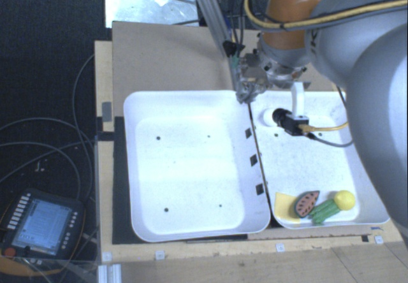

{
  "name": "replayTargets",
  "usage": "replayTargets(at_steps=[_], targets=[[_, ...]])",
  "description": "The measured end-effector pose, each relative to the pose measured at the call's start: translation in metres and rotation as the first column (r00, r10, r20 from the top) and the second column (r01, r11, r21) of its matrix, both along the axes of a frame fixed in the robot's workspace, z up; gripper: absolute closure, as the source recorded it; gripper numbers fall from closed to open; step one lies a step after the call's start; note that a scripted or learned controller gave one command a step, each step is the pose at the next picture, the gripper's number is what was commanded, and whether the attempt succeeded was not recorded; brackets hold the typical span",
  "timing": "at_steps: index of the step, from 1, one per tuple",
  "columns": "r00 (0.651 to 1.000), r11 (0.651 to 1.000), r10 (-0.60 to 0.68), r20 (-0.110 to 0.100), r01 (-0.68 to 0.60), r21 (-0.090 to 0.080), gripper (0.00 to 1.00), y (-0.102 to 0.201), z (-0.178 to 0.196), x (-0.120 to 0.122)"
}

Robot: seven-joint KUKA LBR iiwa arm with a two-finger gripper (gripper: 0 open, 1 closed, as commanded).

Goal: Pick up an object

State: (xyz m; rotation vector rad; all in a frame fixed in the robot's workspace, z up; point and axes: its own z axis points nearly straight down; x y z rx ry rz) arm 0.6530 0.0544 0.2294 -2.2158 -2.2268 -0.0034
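Left bin (191, 167) held nothing I could see. Hand (247, 92) hung over the divider at the bins' far edge; couldn't tell its state. Right bin (319, 154): watermelon slice (306, 203), green toy (325, 210) and yellow ball (345, 199) clustered in the near corner, well apart from the hand. Looked like the approach step; next move needs a traverse to the near corner, then descent.

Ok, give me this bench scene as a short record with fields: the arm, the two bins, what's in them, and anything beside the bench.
arm: grey with an orange band, over the right bin
end effector: above the bins' shared far edge
left bin: white, shallow
right bin contents: watermelon slice, green toy, yellow ball, clustered at the near edge
beside bench: pendant on the floor, left
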Motion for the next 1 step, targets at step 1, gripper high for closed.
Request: replayTargets(at_steps=[1], targets=[[1.0,1.0,-0.001,0.0,0.001,0.0,1.0,0.0452,0.0038,-0.0003]])
